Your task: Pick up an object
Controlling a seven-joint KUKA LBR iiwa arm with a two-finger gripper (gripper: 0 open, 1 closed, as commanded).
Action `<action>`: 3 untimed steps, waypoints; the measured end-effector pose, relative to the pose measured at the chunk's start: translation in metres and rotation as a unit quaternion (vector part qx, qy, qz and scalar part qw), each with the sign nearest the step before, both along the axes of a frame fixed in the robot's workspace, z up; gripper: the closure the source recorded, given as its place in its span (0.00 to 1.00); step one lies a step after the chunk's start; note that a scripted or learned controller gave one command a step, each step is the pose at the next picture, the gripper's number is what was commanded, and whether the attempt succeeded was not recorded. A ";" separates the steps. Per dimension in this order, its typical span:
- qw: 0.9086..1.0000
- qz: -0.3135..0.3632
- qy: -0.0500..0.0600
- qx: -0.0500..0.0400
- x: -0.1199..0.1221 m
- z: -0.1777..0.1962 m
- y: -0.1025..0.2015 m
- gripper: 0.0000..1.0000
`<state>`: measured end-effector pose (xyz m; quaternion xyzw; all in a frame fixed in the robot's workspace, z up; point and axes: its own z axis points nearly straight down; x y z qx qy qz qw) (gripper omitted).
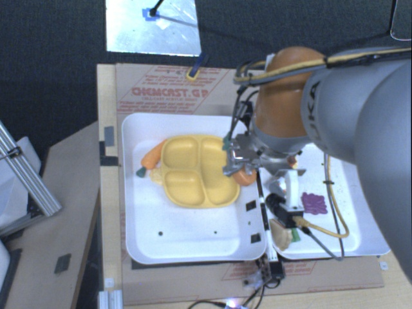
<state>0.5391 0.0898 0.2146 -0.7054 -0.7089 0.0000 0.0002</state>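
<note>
Cardboard [168, 90] lettered "CHEMCAST GP"; tool [235, 161] over yellow tray [193, 171], grip state unreadable

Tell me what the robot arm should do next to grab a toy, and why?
Probably lower a little onto the orange piece beside the yellow divided plate. The gripper sits at the plate's right edge in the left bin, right over that piece, and nothing shows between its fingers. The carrot lies on the plate's far side.
</note>
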 end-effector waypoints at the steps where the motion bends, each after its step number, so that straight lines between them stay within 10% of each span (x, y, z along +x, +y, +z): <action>1: 1.000 0.001 -0.001 0.001 0.006 0.003 0.010 1.00; 3: 1.000 -0.002 0.000 0.000 0.001 0.004 -0.006 1.00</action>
